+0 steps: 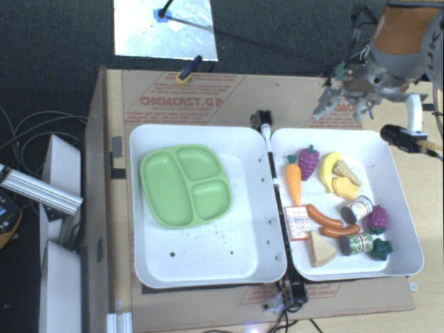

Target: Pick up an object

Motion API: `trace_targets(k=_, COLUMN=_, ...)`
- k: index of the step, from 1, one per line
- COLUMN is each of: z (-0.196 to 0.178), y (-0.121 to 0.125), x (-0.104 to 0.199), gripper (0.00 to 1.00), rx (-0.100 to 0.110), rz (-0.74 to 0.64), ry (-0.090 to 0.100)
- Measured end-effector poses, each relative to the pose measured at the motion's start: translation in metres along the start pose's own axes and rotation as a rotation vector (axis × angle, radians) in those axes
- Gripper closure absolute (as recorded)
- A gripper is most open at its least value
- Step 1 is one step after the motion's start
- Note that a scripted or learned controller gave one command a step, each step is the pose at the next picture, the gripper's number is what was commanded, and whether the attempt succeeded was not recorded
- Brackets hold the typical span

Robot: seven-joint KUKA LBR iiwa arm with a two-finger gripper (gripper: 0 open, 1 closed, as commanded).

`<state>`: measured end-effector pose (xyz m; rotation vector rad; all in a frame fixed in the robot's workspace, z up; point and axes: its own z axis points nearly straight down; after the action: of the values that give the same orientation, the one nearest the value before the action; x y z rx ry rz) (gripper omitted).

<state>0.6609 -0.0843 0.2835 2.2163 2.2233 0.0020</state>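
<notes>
My gripper (343,109) hangs above the bench just beyond the far edge of the right bin (402,207), open with nothing between its fingers. Inside that bin lie play foods: an orange carrot (294,182), purple grapes (309,160), a yellow banana (331,170), two sausages (326,218), a small can (361,207), a second grape bunch (378,218), a sandwich wedge (321,249) and a broccoli piece (380,248). All of these lie nearer the camera than the gripper, apart from it.
The left bin (236,262) holds a green divided plate (186,184). A red and white packet (297,222) lies by the divider between the bins. A silver sheet (166,19) sits on the dark floor beyond the bench.
</notes>
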Motion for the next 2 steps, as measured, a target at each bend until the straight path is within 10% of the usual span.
trace_targets(k=1, z=0.099, y=-0.045, x=0.023, gripper=0.0, rx=0.005, rz=0.001, ry=0.001)
trace_targets(k=2, z=0.087, y=-0.043, x=0.023, gripper=1.0, rx=-0.001, rz=0.0, ry=0.0)
